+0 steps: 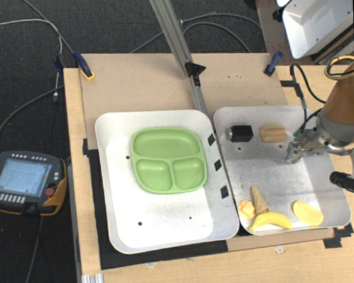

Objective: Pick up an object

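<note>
Reaching into the right bin (272, 183), end effector (293, 153) sits near tan block (274, 133); grip state indiscernible.

The arm (341, 107) runs off the right edge, so its upper links are cut away, and it covers part of the right bin's (266, 181) right rim. The white housing (315, 14) is clipped by the top and right edges. The metal post (179, 47) leaves through the top edge. The pendant's (26, 182) screen text is too small to read. In the right bin's near corner, the banana (271, 222) and the tan cone (259, 200) overlap a pale piece (245, 209) (its shape cannot be told).
</note>
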Motion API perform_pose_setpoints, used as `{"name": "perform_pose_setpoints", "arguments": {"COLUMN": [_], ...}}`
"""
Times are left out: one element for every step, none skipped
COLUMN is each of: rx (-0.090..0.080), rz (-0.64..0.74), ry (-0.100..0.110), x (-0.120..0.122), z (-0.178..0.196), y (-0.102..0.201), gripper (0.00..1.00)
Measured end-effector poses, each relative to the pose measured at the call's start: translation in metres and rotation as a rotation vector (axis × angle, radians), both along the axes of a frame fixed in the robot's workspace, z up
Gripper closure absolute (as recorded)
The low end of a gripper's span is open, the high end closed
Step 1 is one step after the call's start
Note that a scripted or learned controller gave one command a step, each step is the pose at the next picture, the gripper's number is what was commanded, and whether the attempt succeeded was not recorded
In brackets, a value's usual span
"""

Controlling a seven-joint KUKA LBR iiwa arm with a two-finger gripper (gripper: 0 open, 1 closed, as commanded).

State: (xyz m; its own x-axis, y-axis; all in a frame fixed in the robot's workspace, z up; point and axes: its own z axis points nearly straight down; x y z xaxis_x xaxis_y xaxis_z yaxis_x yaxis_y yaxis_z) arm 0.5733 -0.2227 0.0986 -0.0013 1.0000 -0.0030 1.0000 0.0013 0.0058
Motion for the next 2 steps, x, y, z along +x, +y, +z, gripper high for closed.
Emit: {"name": "perform_pose_setpoints", "arguments": {"rx": [0.001,0.0], "rz": [0.0,0.002], "ry": [0.0,-0.003], "x": [0.004,0.015], "z": [0.044,0.1], "y": [0.001,0.008], "gripper": [1.0,1.0]}}
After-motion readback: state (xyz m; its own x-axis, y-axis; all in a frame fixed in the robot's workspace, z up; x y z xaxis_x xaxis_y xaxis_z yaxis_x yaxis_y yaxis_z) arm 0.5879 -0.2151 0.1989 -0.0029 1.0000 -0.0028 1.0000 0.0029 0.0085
